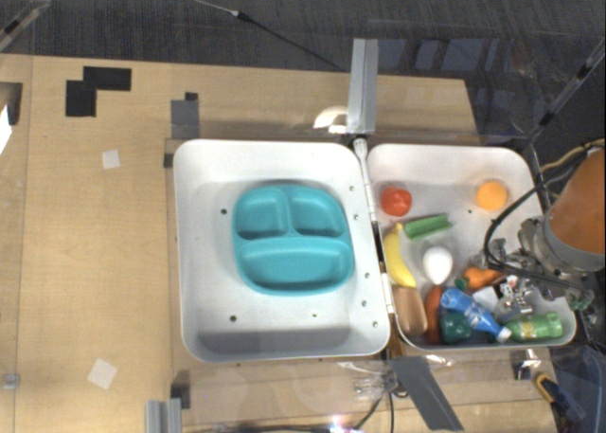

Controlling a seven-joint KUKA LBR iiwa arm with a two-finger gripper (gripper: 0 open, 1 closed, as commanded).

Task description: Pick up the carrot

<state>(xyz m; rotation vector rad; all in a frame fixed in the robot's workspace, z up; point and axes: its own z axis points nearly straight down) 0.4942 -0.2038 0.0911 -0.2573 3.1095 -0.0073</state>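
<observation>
The carrot (480,278) is a small orange piece with a green end. It lies in the right bin (445,161), between the white egg (436,264) and the arm. My gripper (514,295) hangs low over the bin's right side, just right of the carrot and slightly nearer the front. Its metal tip is among cables and partly hidden by the wrist. Nothing is visibly held in it. The orange band of the arm (579,213) sits above it at the right edge.
The right bin also holds a red tomato (396,200), an orange (491,195), a green pickle (427,225), a banana (398,257), a blue bottle (470,309) and a green bottle (536,329). The left bin (204,261) carries a teal divided plate (289,237).
</observation>
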